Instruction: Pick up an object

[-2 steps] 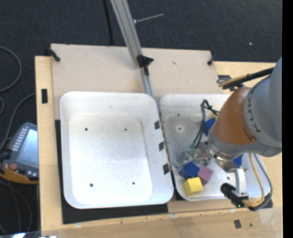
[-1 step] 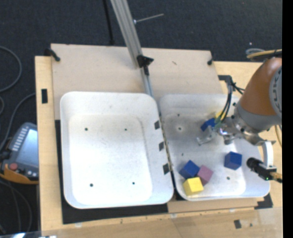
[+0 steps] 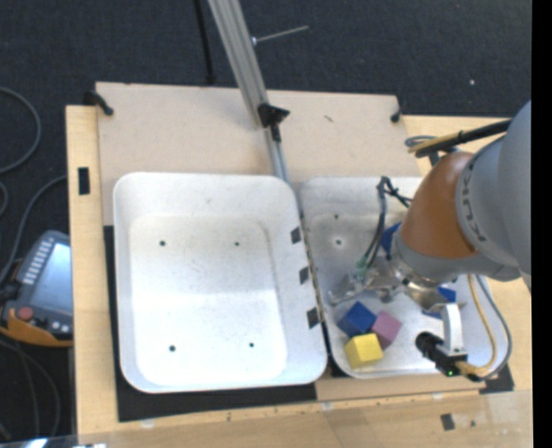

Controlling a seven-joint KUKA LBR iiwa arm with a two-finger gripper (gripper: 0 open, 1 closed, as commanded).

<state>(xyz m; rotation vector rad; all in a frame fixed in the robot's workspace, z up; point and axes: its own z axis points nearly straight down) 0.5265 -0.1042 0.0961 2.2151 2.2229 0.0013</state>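
Note:
The right bin point(image 3: 332, 222) holds a blue cube point(image 3: 357, 318), a pink cube point(image 3: 386, 328) and a yellow cube point(image 3: 363, 350), bunched near its front edge. My gripper point(image 3: 363, 286) hangs low over this bin, just behind the blue cube. The grey arm with its orange band point(image 3: 434, 217) hides the bin's right part. Bits of another blue thing point(image 3: 388, 237) peek out beside the wrist.
The left bin point(image 3: 205, 278) is a wide white tray next to the right one. A slanted metal rail point(image 3: 243, 54) runs from the top down to the gap between the bins. A teach pendant point(image 3: 42, 287) lies off the bench at the left.

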